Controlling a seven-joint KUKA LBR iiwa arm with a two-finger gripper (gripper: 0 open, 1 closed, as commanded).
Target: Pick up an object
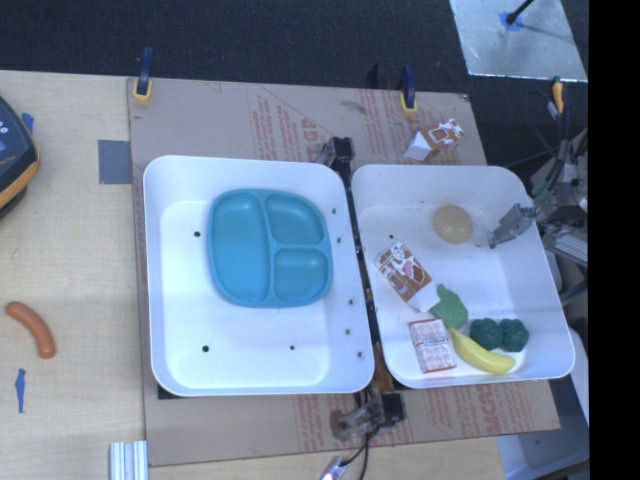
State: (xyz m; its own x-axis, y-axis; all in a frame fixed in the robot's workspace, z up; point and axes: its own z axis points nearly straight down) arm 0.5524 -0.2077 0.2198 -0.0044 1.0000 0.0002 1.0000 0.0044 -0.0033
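Note:
The right white bin (530, 268) holds a beige ball (452, 223), a brown and white carton (403, 273), a red and white packet (431, 345), a yellow banana (480, 354), a dark green broccoli (500, 333) and a lighter green piece (450, 308). My gripper (507, 227) reaches in low over the bin's right rim, a short way right of the beige ball, and nothing is visibly held in it. The rest of the arm is cut off at the right.
The left white bin (180, 308) carries a blue divided plate (270, 247). A small carton (435, 140) lies on the cardboard behind the right bin. An orange sausage (32, 328) and a dark device (12, 158) lie on the bench at far left.

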